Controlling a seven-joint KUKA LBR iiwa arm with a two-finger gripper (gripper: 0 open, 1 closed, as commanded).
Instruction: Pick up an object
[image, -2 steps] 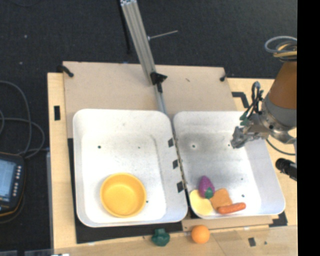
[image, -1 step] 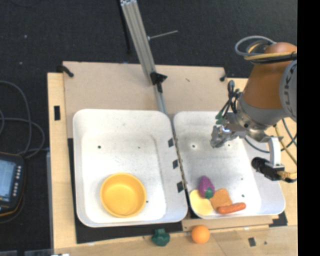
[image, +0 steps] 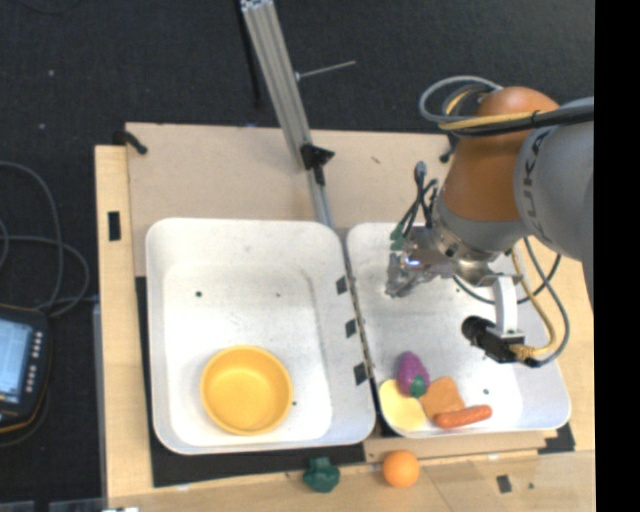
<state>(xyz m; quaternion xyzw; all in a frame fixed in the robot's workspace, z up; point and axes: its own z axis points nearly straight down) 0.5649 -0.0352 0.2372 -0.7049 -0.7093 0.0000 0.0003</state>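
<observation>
In the right bin (image: 530, 385) a cluster of toy foods lies at the front left: a purple eggplant-like piece (image: 411, 372), a pale yellow piece (image: 399, 408), an orange piece (image: 441, 396) and a red-orange carrot-like stick (image: 464, 417). My gripper (image: 403, 272) hangs over the back left of the right bin, well behind that cluster, with nothing visible between its fingers. A yellow bowl (image: 246, 389) sits in the front of the left bin (image: 200, 250).
An orange ball (image: 400, 468) and a green toy (image: 321, 475) lie on the bench in front of the bins. A slanted metal rail (image: 290, 110) rises behind the bins. Cables and a black connector (image: 492, 338) hang from the wrist over the right bin.
</observation>
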